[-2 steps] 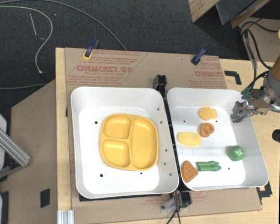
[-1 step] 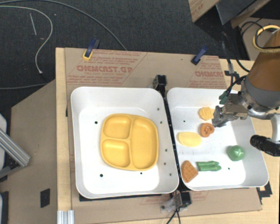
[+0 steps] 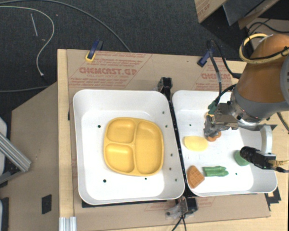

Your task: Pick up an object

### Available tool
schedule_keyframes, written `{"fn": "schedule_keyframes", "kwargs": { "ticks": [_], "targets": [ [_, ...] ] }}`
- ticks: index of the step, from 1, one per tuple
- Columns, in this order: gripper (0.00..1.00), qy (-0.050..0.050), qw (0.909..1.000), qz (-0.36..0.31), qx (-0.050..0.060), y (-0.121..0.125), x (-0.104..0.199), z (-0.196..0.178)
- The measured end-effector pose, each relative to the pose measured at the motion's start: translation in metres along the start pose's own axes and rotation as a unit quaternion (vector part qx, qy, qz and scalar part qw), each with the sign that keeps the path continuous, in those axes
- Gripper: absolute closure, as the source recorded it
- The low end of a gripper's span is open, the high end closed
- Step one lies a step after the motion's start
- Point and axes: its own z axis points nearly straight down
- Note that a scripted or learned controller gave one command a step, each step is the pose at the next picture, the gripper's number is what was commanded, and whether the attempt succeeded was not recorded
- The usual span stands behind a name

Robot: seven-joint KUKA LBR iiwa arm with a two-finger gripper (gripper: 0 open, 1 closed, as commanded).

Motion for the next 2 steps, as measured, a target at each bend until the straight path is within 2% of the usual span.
{"fn": "schedule_keyframes", "kwargs": {
  "ticks": [1, 2],
  "targets": [
    [1.0, 0.0, 1.0, -0.001, -0.001, -0.005, 0.05, -0.003],
    [1.0, 0.0, 1.0, 0.0, 0.0, -0.001, 0.096, 0.011]
  ]
}}
